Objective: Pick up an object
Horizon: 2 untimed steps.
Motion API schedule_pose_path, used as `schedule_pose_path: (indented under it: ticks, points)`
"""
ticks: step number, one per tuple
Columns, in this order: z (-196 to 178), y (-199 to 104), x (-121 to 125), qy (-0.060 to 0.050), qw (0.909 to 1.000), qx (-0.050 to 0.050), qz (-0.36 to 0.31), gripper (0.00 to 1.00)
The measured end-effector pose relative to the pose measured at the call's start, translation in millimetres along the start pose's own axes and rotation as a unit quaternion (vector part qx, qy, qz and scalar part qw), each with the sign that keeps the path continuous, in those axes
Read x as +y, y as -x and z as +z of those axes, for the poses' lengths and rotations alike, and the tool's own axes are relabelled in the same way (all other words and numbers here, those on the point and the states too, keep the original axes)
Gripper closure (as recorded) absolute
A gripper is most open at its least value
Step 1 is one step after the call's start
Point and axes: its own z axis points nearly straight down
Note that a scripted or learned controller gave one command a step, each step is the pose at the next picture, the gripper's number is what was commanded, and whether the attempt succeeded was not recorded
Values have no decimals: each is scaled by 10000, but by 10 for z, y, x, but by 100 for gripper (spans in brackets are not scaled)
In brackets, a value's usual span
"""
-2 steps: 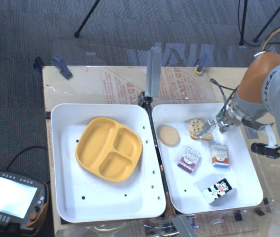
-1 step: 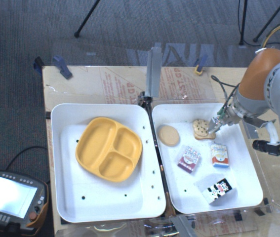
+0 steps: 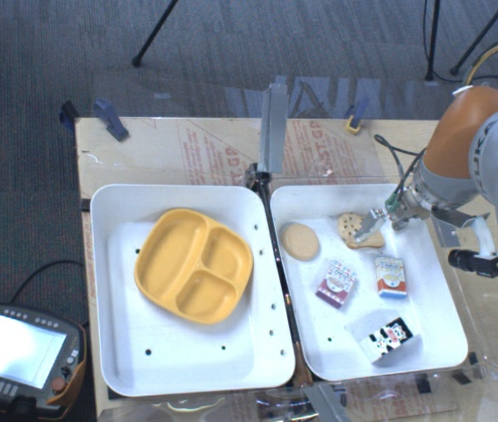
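Counting near to far: right bin holds five items, one cow-print carton, two small cartons, red and blue-orange, labels unreadable, then round cookie and chip cookie. Left bin holds one yellow plate. Gripper touches chip cookie; finger state unclear.

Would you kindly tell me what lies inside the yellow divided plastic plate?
The yellow divided plastic plate in the left white bin holds nothing visible; all three compartments show bare. Its underside is hidden.

Even bright light, soft shadows — slightly blurry
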Motion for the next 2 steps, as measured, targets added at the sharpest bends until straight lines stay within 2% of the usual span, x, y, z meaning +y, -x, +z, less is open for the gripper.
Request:
schedule_pose_path:
  ticks: [1, 2]
  points:
    - [86, -1, 14, -94, 9887, 74, 1497, 0]
    - [-26, -11, 34, -83, 9892, 47, 1464, 100]
